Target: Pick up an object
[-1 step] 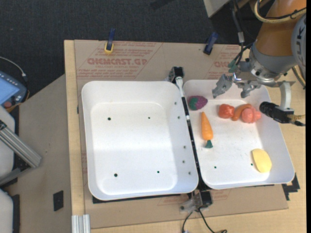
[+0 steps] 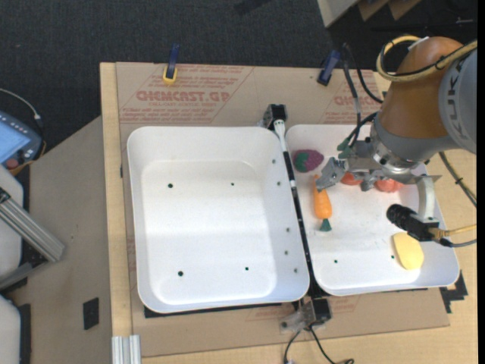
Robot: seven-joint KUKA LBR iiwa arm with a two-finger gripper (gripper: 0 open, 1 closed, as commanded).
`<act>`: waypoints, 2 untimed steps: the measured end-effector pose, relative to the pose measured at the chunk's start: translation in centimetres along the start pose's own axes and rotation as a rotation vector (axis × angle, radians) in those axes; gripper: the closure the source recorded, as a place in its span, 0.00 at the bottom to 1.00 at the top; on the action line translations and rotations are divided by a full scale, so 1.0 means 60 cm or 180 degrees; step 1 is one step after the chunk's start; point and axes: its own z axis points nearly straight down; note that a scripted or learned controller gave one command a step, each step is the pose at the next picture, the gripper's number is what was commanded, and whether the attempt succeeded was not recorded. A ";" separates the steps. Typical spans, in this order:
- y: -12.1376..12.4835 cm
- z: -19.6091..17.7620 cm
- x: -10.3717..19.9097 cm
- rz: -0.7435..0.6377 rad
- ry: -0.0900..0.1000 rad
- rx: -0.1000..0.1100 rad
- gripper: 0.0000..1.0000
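Carrot [image 2: 323,204] lay in right bin [image 2: 364,275] close to its left wall, green tip toward near side. Hovered just right of it: gripper [image 2: 342,174], state of fingers impossible to tell. Purple object [image 2: 308,159] sat farther back, yellow object [image 2: 408,251] near right corner, red pieces [image 2: 385,184] partly hidden under wrist.

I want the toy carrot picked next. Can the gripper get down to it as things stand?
Probably yes. The toy carrot lies apart on the right bin's floor, nothing on top of it, and the gripper hangs just above its orange end. The purple toy sits further back.
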 end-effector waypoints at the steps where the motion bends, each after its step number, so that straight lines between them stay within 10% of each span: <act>1: 0.005 -0.003 -0.003 0.0001 -0.0008 -0.0025 0.00; 2: 0.006 -0.021 -0.002 0.0000 -0.0010 -0.0035 1.00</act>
